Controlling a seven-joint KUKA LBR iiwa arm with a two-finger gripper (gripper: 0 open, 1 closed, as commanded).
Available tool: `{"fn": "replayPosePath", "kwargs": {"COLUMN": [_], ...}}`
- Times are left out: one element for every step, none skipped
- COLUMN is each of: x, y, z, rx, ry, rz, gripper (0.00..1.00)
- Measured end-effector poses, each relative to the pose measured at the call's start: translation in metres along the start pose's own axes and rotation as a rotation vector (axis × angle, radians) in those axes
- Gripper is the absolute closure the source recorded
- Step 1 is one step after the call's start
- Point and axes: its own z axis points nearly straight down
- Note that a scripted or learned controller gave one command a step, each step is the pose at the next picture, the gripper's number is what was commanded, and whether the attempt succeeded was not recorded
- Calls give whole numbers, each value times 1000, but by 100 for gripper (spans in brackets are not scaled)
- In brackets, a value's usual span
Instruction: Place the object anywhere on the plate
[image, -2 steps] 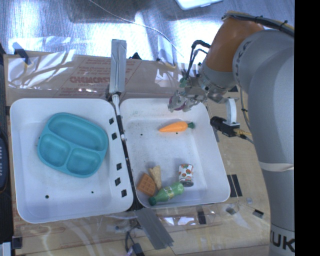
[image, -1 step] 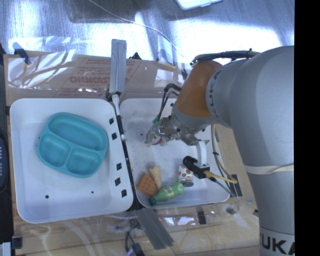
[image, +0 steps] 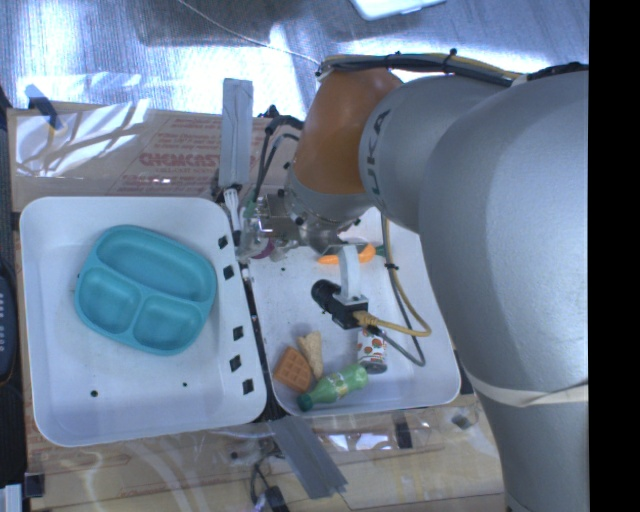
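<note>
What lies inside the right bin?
Waffle, cone, green bottle, small can and an orange piece show; the arm covers much of the bin, hiding anything there.

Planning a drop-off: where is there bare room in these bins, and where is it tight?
Left bin: bare floor below the blue plate; its compartments are bare too. Right bin: crowded at the front, where waffle, cone, green bottle and can bunch.

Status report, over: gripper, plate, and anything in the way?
Gripper at right bin's upper left corner, hold unclear. Blue plate in left bin, nothing on it. Green bottle, waffle lie in right bin.
</note>
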Motion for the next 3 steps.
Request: {"fn": "replayPosePath", "kwargs": {"x": [62, 79, 49], "y": [-46, -100, -117], "z": [2, 3, -134], "rx": [6, 7, -3], "ry": [-2, -3, -2], "rz": [3, 7, 9], "gripper": [100, 100, 100]}}
